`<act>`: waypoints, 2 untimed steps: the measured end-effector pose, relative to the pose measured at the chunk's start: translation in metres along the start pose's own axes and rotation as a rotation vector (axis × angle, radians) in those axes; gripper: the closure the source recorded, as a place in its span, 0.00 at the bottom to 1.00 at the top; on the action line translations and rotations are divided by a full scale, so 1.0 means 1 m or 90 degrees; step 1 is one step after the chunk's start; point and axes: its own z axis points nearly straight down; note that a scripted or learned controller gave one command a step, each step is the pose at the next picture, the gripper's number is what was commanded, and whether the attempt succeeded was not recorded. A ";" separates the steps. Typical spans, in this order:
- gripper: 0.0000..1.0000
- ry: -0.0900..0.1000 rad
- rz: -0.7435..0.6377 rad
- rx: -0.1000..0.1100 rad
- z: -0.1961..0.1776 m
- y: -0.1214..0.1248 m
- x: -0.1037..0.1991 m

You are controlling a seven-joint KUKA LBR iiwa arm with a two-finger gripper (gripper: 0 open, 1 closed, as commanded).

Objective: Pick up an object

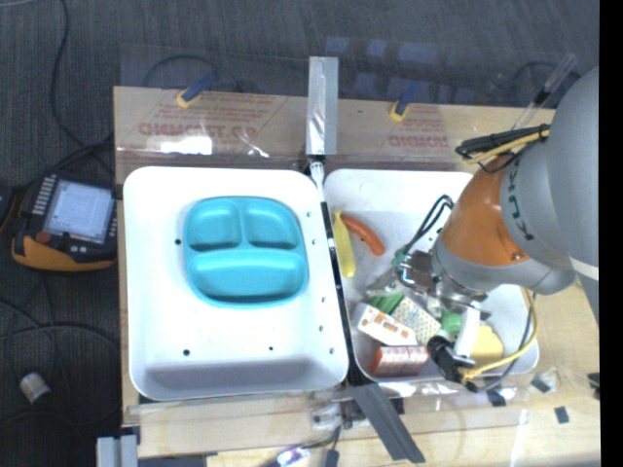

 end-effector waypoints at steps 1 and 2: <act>1.00 0.001 -0.002 0.005 -0.005 0.001 0.000; 1.00 -0.006 0.016 0.016 -0.089 0.031 0.093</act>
